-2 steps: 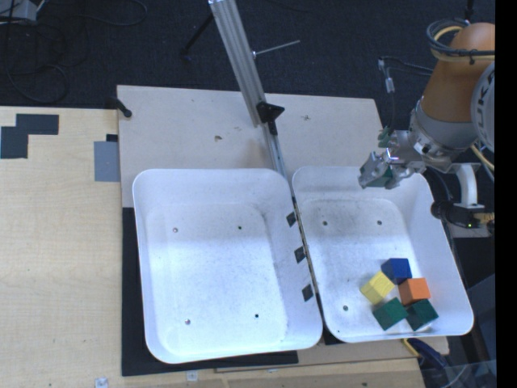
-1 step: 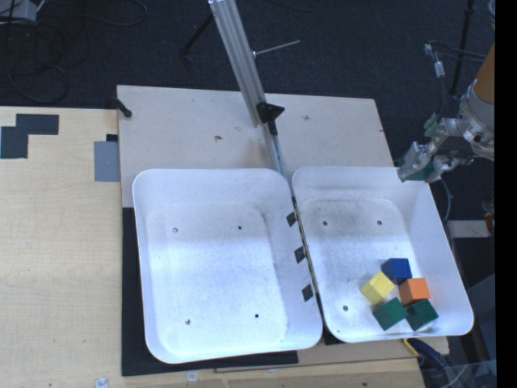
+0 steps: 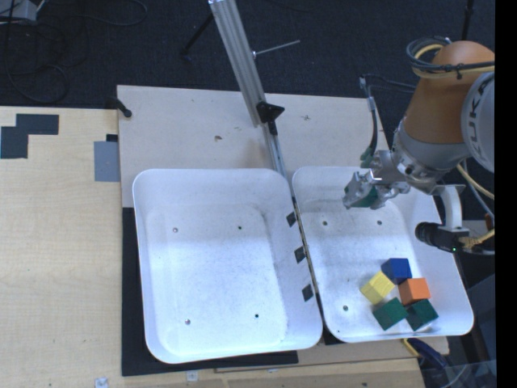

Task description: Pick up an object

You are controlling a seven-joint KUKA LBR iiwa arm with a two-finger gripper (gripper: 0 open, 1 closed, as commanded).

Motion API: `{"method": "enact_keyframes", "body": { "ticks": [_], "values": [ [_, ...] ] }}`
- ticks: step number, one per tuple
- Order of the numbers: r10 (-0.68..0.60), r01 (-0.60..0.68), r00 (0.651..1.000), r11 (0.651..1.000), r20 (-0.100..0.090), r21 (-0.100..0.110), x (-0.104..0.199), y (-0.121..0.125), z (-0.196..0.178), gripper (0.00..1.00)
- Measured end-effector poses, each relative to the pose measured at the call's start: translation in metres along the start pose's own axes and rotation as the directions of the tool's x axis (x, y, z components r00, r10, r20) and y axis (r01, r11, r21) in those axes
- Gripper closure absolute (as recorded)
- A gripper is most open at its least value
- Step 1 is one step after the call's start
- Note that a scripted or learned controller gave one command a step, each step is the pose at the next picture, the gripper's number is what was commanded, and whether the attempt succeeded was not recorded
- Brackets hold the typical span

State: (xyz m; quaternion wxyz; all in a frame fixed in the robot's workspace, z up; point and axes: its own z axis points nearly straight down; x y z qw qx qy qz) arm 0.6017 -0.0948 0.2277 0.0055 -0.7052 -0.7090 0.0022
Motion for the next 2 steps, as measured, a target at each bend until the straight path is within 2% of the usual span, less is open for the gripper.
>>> {"method": "enact_keyframes", "body": {
  "ticks": [1, 2],
  "values": [
    [-0.001, 0.001, 1.0, 1.0, 0.001, -0.007, 0.081, 0.039, 0.022, 1.0],
    [-0.001, 0.001, 1.0, 1.0, 0.002, -0.007, 0.158, 0.067, 0.039, 1.0]
  ]
}}
